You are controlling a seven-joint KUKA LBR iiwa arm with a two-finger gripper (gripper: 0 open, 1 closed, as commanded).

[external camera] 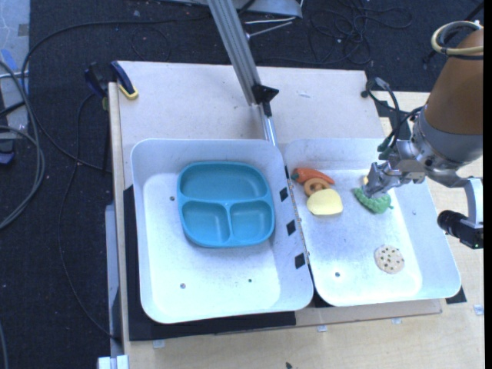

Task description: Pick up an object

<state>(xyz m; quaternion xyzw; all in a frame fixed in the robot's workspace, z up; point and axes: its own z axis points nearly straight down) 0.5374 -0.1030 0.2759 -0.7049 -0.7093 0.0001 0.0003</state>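
Tool (378, 184) low over green object (373, 201), its tips blurred, grip state unclear.

right bin (430, 283) holds four small items: green leafy piece (373, 201) lying flat near the far right side, gripper (378, 181) right over its upper edge, touching or nearly so, can't tell which; yellow rounded chunk (325, 203) left of the green one, near the bin's left wall; orange carrot-like piece (313, 178) just behind the yellow chunk, touching it, lying on its side; round tan cookie with dark chips (390, 259) flat on the floor, nearer the front, well apart from the rest
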